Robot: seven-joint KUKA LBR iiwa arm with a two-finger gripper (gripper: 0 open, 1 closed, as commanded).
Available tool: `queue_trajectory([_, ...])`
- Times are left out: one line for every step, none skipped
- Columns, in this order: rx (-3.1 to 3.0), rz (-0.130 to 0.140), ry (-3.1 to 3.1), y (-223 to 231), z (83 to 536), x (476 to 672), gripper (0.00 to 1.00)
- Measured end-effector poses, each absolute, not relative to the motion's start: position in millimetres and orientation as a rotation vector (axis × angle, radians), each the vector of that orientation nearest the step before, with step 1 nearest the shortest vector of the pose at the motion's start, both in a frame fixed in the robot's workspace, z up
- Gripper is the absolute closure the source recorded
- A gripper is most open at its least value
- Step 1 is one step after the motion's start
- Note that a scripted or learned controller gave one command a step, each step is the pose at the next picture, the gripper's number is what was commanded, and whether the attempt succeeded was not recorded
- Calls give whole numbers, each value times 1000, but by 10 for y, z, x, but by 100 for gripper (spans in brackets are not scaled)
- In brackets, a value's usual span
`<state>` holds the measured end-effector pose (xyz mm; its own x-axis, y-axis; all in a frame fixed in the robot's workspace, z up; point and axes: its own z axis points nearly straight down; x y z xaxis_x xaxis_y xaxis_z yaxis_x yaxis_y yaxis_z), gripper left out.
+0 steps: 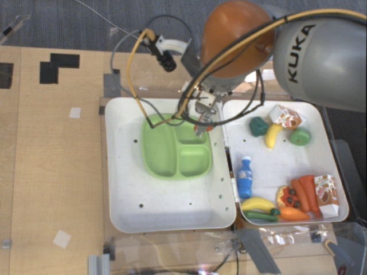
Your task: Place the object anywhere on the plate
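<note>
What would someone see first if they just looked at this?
The big grey arm with its orange band fills the top right, reaching down over the green plate in the left bin. Next, the bright toy food in the right bin: a blue bottle in the middle, bananas, and carrots in the near corner.

The grey KUKA arm [321, 56] reaches in from the right of the camera view, its thick rounded link lying across the upper right corner. The glossy orange band [235, 36] above the wrist bulges toward the camera and hides much of what hangs below it. Yellow and black cables [172, 56] loop off the wrist to the left. The metal two-finger gripper [202, 119] points downward beneath the band, seen from above; its small parts blur together.
</note>
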<state>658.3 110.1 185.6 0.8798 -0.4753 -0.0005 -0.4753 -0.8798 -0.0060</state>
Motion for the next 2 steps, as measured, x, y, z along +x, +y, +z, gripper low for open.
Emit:
queue_trajectory([-3121, -11, 318, 1149, 1129, 6688, 100])
queue_trajectory([-3118, -15, 310, 1180, 1241, 6693, 100])
